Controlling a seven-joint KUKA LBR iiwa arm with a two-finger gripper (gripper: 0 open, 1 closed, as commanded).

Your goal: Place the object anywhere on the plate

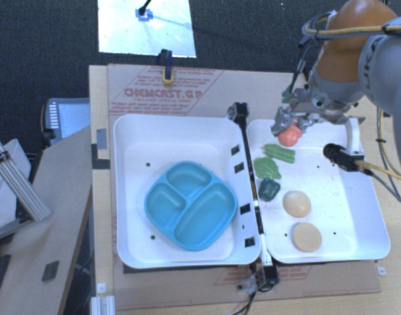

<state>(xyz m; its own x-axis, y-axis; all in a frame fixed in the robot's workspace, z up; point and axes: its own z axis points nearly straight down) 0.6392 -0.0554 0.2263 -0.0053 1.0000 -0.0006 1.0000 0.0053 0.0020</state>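
Up high, my gripper [293, 125] sits over the right bin [364, 235].
Its fingers are clamped on a red ball [290, 135], partly hidden; I see the blue plate [190, 204] well apart.

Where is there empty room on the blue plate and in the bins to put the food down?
All three hollows of the blue plate are bare, and white floor rings it in the left bin. The right bin is bare along its right side. Its left side is crowded: green pieces, two tan rounds, and the pincer above the orange-red piece.
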